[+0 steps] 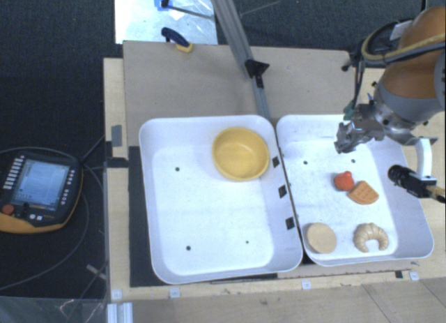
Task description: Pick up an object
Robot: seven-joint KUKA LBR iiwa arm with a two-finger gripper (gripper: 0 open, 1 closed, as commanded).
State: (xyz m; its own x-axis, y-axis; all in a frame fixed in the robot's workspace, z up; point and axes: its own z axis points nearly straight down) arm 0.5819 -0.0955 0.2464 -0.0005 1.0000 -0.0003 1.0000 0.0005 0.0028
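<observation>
Round cookie (321, 237) and croissant (371, 236) at right bin's (300, 140) near edge; red piece (343, 181) touching orange wedge (363, 192) behind. Gripper (346, 140) hovers above them, holding nothing, finger spread unclear. Yellow bowl (240, 153) in left bin (157, 196).

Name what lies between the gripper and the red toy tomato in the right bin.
Nothing: in the camera view, only bare white floor of the right bin separates the gripper from the red toy tomato, which sits against the orange wedge.
</observation>
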